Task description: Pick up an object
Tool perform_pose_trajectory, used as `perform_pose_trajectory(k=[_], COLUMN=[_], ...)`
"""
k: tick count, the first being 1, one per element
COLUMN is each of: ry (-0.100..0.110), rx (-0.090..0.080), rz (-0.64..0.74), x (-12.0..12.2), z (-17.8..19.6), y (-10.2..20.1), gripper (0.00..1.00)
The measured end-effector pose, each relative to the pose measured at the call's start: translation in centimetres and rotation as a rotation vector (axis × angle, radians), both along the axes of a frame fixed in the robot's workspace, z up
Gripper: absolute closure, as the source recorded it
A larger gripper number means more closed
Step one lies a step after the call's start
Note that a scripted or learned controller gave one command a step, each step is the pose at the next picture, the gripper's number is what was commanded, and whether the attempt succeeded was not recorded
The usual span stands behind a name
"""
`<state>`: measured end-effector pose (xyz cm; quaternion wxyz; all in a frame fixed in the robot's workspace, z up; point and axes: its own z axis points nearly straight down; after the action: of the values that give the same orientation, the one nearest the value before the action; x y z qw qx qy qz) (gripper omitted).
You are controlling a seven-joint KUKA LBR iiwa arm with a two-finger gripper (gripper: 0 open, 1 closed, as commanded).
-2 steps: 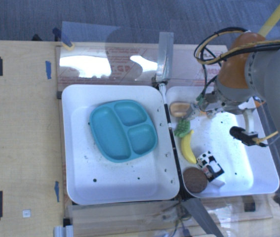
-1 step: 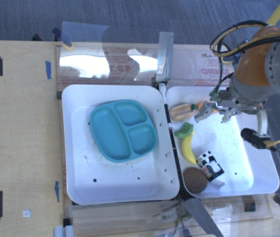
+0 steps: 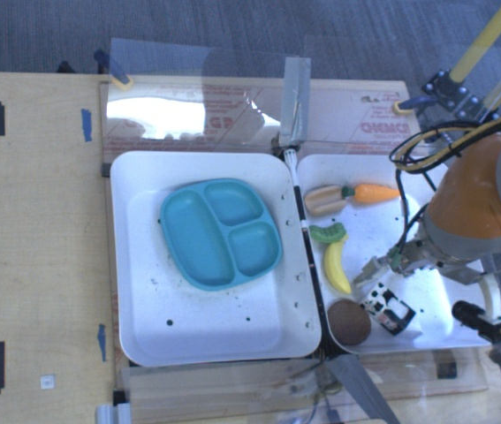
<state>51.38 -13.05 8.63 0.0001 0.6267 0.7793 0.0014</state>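
Several toy foods lie in the right bin (image 3: 427, 334). A tan bun (image 3: 323, 199) and an orange carrot (image 3: 375, 193) sit at its far side. A yellow banana (image 3: 335, 267) lies below a small green piece (image 3: 328, 233), and a brown round object (image 3: 349, 321) rests in the near left corner. My gripper (image 3: 377, 291) hangs low over the bin floor, just right of the banana and up-right of the brown object. It is open, with only white bin floor between its fingers.
The left bin (image 3: 144, 325) holds a blue divided plate (image 3: 221, 232). A raised divider (image 3: 303, 237) separates the two bins. The arm's orange band (image 3: 471, 197) and cables hang over the right bin's right side. A clear panel (image 3: 197, 104) stands behind the bins.
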Motion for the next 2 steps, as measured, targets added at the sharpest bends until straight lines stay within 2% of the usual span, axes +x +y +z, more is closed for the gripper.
perform_pose_trajectory(k=[1, 2], ry=[-0.001, 0.005], rx=[-0.001, -0.003], rz=[-0.318, -0.177], x=[5.7, 14.0], z=[-0.1, -0.1], y=[-3.8, 0.7], gripper=[0.0, 0.0])
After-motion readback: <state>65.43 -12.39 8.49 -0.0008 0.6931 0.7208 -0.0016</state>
